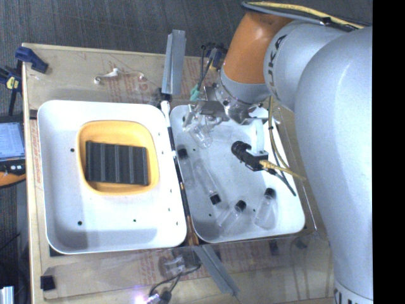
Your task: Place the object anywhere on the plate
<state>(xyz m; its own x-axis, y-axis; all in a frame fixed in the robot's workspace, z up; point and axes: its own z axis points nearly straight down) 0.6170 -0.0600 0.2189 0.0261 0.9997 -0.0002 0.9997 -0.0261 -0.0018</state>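
A yellow plate [114, 129] lies in the left white bin [57, 201]. On it rests a dark grey ridged block [117, 163], covering most of the plate's middle. My gripper [200, 125] hangs low over the far left corner of the right bin [288, 223], apart from the plate. Several clear vials with black caps lie on that bin's floor: one [182, 152] by the left wall just below the gripper, one [215, 199] further forward, and two [239, 206] [268, 196] near the front. I see nothing held in the gripper.
A raised rim [178, 176] divides the two bins. A grey metal bar [172, 62] stands behind the bins and another [215, 271] lies in front. The arm's big grey body [335, 138] overhangs the right bin's right side.
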